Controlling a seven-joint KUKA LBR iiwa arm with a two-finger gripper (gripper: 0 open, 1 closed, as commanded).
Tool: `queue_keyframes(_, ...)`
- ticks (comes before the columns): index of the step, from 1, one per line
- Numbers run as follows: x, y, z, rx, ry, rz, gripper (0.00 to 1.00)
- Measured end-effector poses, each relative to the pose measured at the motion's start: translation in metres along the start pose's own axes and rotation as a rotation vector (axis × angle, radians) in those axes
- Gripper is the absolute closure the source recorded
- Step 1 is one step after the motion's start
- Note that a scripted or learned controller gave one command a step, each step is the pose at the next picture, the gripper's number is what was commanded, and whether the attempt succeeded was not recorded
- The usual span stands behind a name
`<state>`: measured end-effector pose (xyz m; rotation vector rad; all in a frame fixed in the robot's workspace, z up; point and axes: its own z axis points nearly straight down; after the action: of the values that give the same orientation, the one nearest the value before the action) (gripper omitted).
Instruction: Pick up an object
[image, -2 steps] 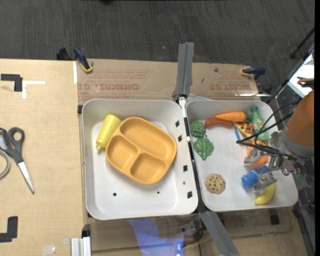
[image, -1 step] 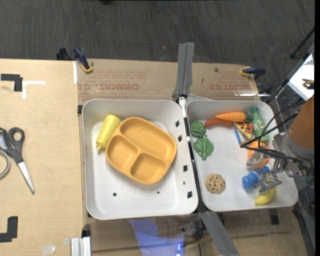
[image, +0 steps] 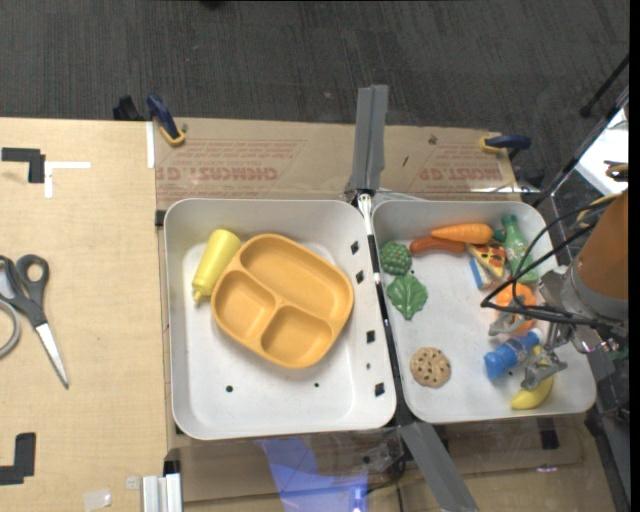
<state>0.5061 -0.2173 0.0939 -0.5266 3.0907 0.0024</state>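
The right bin (image: 455, 320) holds several toys. An orange carrot (image: 455, 237) lies at the back, with a green bumpy piece (image: 396, 258) and a green leafy piece (image: 407, 296) to its left. A brown cookie (image: 430, 367) lies near the front. A blue object (image: 503, 359) and a yellow banana (image: 530, 396) sit in the front right corner. My gripper (image: 540, 366) hangs low over that corner, just right of the blue object and above the banana. Nothing is visibly held in it.
The left bin (image: 200, 400) holds a yellow divided plate (image: 280, 298) and a yellow bottle (image: 214, 262). A green bottle (image: 512, 240) and colourful pieces (image: 490, 262) crowd the right bin's back right corner. Black cables (image: 530, 262) cross above them. Scissors (image: 35, 310) lie on the bench at far left.
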Motion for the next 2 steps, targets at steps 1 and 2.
queue_keyframes(1, 0.001, 0.031, -0.003, 0.011, -0.014, -0.024, 0.00)
queue_keyframes(2, -0.023, 0.094, -0.002, 0.007, -0.012, -0.023, 0.00)
